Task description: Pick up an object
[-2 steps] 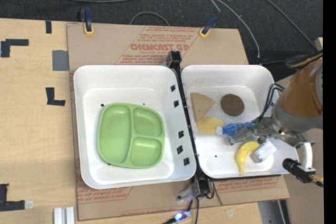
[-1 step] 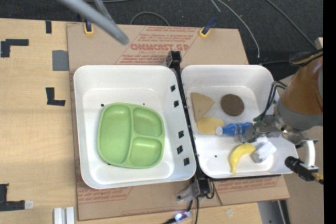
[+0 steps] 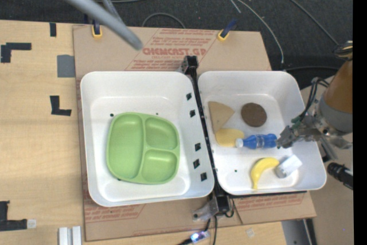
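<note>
Nothing is lifted yet: the end effector (image 3: 285, 139) sits low at the right bin's (image 3: 289, 84) right side, just beside the blue bottle (image 3: 257, 142). Whether it grips anything, I cannot tell. The pick remains.

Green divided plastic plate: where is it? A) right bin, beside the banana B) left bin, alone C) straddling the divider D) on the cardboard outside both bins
B: the green divided plastic plate lies flat in the left white bin, while the yellow banana and blue bottle lie in the right white bin.
</note>
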Controlling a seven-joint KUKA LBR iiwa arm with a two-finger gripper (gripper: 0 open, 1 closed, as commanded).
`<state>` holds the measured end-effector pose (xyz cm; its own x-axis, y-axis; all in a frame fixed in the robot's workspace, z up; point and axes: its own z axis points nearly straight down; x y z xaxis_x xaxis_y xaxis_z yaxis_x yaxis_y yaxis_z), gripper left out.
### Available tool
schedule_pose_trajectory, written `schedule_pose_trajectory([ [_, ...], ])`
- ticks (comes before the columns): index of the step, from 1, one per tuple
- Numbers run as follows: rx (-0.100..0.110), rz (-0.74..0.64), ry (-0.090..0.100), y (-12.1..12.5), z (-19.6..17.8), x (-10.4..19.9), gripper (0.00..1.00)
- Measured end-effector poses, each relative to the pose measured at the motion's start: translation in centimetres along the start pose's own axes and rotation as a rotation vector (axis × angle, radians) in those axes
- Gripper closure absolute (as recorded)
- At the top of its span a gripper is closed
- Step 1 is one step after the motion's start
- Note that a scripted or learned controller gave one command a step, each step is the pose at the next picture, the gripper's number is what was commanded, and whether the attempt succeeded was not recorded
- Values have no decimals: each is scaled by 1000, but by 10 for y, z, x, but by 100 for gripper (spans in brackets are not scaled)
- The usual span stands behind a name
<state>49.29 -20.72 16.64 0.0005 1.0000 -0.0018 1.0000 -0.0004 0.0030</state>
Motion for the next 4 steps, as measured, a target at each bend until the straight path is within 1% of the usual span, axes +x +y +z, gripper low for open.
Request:
schedule_pose_trajectory([
  [1, -3, -2, -1, 3, -62, -5, 100],
  [2, 0, -2, 0, 4, -99, -5, 100],
  [3, 4, -6, 3, 18, -83, 46, 100],
  [4, 4, -8, 4, 35, -89, 98, 100],
])
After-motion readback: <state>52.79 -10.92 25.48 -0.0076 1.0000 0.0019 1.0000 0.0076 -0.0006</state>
